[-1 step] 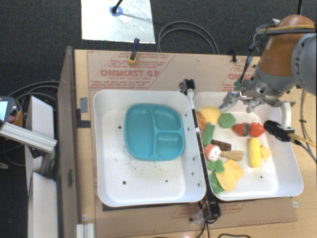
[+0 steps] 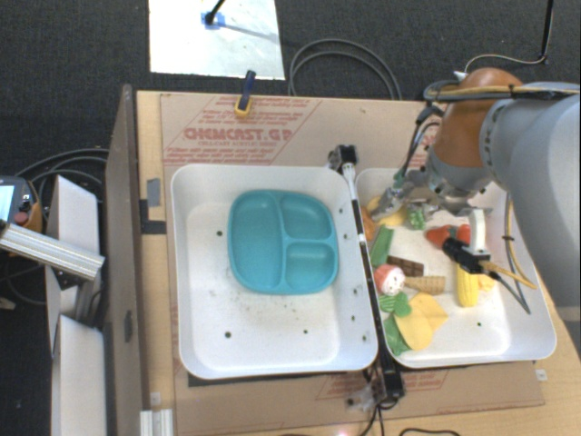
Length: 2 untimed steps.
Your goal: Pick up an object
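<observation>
My gripper [image 2: 400, 200] is low over the far left corner of the right bin [image 2: 526, 334], with the grey arm and its orange band reaching in from the right. Directly under and beside it lie a yellow-orange piece [image 2: 378, 213] and a small green piece [image 2: 417, 217]. A long green vegetable [image 2: 381, 243] lies just in front of the gripper. Further toward the front are a red and white piece [image 2: 390, 279], a brown bar [image 2: 410, 266], a yellow corn cob [image 2: 467, 289], a red piece [image 2: 443, 236] and a yellow slice [image 2: 423, 320].
The left bin [image 2: 204, 334] holds a teal divided plate [image 2: 281, 242]. A ridge where the two bins meet [image 2: 361, 243] runs just left of the gripper. A green leaf [image 2: 394, 305] lies by the front left of the right bin.
</observation>
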Each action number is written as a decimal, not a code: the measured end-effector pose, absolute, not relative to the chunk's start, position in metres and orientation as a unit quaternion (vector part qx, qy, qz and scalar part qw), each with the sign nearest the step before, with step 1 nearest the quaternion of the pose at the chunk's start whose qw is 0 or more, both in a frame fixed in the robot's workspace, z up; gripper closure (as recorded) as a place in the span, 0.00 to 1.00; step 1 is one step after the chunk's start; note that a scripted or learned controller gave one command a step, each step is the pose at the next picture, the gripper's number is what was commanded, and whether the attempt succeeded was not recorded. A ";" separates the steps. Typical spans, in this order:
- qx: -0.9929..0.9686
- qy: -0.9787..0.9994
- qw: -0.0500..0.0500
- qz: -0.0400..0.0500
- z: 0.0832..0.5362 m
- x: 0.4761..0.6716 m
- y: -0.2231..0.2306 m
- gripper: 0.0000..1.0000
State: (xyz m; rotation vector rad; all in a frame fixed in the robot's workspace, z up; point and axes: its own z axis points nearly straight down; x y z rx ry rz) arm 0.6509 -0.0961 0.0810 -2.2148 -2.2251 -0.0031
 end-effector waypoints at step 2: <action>-0.708 -0.706 -0.007 -0.003 0.224 0.631 -0.145 1.00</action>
